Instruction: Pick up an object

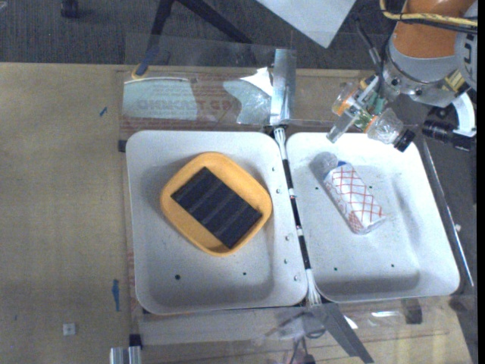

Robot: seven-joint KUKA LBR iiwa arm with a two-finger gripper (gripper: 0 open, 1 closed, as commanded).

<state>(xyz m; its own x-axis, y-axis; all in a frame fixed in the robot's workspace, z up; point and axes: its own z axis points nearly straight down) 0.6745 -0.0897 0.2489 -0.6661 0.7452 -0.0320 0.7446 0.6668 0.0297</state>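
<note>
A white bottle with a red criss-cross pattern and a grey cap lies on its side in the right bin, towards the back. A yellow square dish with a dark ribbed insert rests in the left bin. My gripper hangs over the right bin's back edge, up and to the right of the bottle and apart from it. Its two fingertips are spread, and nothing is between them.
The two bins meet along a central seam. A shiny foil-like strip lies on the bench behind the left bin. The grey arm with its orange band comes in from the top right.
</note>
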